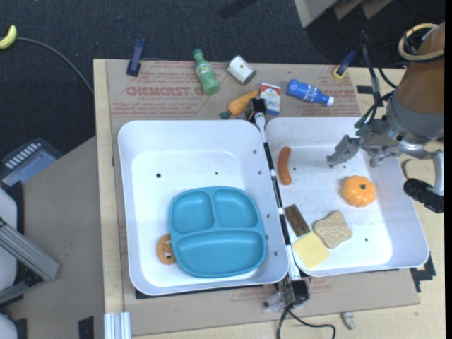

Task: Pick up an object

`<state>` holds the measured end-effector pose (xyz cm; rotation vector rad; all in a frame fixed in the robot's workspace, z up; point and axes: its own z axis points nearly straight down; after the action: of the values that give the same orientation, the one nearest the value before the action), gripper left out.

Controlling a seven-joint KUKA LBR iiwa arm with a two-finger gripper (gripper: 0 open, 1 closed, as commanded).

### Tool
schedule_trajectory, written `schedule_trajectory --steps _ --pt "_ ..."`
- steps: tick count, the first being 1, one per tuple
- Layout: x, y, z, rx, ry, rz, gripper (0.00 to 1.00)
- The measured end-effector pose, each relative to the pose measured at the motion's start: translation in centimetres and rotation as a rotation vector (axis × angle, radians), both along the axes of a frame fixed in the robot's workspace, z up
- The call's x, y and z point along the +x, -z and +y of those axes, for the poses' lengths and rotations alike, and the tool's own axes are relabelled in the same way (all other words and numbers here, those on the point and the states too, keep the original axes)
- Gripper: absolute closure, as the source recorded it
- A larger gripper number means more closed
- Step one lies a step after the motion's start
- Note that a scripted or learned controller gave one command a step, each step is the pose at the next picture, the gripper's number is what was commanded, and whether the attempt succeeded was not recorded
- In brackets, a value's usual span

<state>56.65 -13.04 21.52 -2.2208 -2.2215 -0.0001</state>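
My gripper (361, 152) hangs over the back of the right bin (402, 249), open, with nothing between its fingers. One finger (344, 150) points left and the other sits nearer the wrist. Just below it on the bin floor lies a small orange pumpkin (358, 191), apart from the fingers. The same bin holds a sausage (284, 165) by the left wall, a brown chocolate bar (297, 220), a bread slice (332, 229) and a yellow cheese slice (309, 250).
The left bin (141, 154) carries a blue divided plate (217, 230) with a pretzel (166, 249) at its left edge. Behind the bins lie a green bottle (206, 73), a white can (241, 69), a carrot (242, 103), a milk carton (269, 97) and a blue bottle (309, 92).
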Motion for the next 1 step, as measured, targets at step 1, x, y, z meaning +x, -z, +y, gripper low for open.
schedule_trajectory --steps 1 --pt "0.61 3.96 -3.98 -0.001 0.001 0.002 0.0"
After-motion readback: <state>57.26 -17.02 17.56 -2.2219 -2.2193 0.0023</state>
